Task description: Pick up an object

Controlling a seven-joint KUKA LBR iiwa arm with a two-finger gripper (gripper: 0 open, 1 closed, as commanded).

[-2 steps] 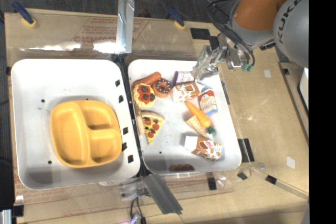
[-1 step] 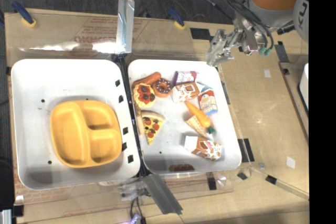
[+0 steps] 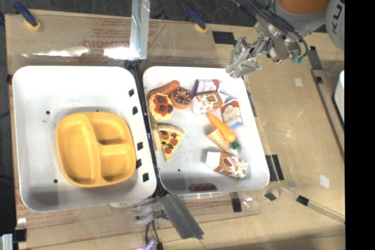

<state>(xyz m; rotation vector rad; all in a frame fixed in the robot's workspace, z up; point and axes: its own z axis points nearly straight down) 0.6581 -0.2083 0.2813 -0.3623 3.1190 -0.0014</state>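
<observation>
lying diagonally, carrot [image 3: 220,125], tip toward bin's [image 3: 256,152] upper left

One fixed camera (overhead, slanted) views both bins [image 3: 23,91].

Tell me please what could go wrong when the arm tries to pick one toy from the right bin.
The toys are crowded: the carrot lies against the cheese wedge, so the gripper may catch both or push one away. The hot dog sits close to the bin's wall, which may block a finger.
</observation>
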